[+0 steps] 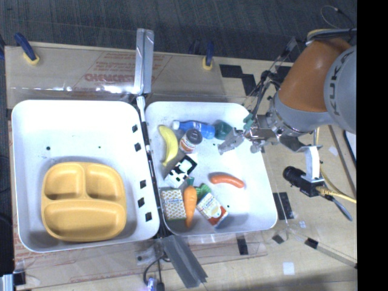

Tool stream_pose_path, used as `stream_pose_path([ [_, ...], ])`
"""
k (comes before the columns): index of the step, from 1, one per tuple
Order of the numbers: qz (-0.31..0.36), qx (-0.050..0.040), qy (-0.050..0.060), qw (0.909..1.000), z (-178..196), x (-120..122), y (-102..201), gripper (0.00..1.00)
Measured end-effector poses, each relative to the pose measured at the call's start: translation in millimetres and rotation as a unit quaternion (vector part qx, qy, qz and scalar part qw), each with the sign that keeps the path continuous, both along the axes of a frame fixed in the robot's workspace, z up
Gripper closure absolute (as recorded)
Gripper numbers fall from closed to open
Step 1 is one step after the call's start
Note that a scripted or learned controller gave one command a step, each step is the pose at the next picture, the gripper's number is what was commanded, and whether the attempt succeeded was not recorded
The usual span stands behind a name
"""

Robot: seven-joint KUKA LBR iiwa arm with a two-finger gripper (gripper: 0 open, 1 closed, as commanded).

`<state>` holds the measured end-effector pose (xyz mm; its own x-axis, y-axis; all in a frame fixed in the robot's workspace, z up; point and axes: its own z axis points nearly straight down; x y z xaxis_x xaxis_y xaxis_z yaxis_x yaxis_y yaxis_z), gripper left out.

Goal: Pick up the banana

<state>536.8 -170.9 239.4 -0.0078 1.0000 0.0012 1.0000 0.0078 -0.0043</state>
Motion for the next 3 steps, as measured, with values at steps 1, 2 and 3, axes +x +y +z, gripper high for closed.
stream_pose_path([
  [1,0.002,-0.0009,0.0,1.0,-30,38,144,0.0],
  [2,0.008,-0.0008,0.001,1.0,-87,52,75,0.0],
  [3,-0.063,-0.0008,-0.001,0.998,-48,65,108,0.0],
])
